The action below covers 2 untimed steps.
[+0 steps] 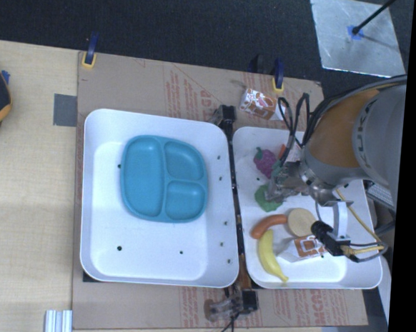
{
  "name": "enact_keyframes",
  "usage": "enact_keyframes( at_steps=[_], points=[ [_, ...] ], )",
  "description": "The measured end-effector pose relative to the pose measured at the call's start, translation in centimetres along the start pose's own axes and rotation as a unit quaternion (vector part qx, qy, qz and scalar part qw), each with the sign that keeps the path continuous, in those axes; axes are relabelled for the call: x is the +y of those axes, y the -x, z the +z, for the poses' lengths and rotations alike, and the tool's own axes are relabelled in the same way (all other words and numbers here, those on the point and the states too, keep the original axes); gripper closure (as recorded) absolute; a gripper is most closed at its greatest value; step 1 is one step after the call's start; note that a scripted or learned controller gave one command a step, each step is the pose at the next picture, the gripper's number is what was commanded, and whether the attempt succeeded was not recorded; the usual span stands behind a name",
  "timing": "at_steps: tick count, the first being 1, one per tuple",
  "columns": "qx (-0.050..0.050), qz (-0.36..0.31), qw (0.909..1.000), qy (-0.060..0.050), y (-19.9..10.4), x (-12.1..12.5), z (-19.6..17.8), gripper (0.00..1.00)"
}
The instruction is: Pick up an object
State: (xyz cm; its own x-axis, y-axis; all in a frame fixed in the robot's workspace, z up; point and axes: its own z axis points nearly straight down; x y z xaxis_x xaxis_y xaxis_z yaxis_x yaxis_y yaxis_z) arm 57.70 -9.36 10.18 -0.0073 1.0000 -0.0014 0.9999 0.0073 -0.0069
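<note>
Two white bins sit side by side on a cardboard sheet clipped to the bench, presumably so that neither shifts under contact. The left bin [102, 189] holds a blue divided plate [165, 178], lying flat near its centre and well apart from the work area. The right bin [360, 281] carries the loose items, grouped in its left half: a purple piece [265, 159] toward the far side, a green piece [265, 198] just in front of it, then an orange sausage-shaped item [268, 225], a tan disc [302, 221] touching or just beside it, a banana [268, 257] near the front wall, and a small printed card or packet [308, 247] beside the banana.

The arm enters from the right, and its bulk covers the far right part of that bin. The gripper [284, 182] is low over the bin, its tip between the purple and green pieces. From this slant the fingers merge with cables and bracket, so whether they are apart or closed cannot be told, and nothing can be confirmed as held.

Judgement: the likeliest target is the green piece, directly at or just under the tip, with the purple piece immediately behind it. The two are close enough that a closing stroke could catch both or nudge one aside. The banana, sausage and disc lie nearer the front, clear of the tip. The pick is not yet shown complete.
</note>
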Motion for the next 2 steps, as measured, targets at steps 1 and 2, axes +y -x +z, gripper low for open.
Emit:
enact_keyframes(
  at_steps=[1,2],
  points=[
    [0.000,0.000,1.0000,0.000,0.0,0.0,0.0,0.00],
    [0.000,0.000,1.0000,0.002,0.8,1.8,1.0,0.00]
  ],
)
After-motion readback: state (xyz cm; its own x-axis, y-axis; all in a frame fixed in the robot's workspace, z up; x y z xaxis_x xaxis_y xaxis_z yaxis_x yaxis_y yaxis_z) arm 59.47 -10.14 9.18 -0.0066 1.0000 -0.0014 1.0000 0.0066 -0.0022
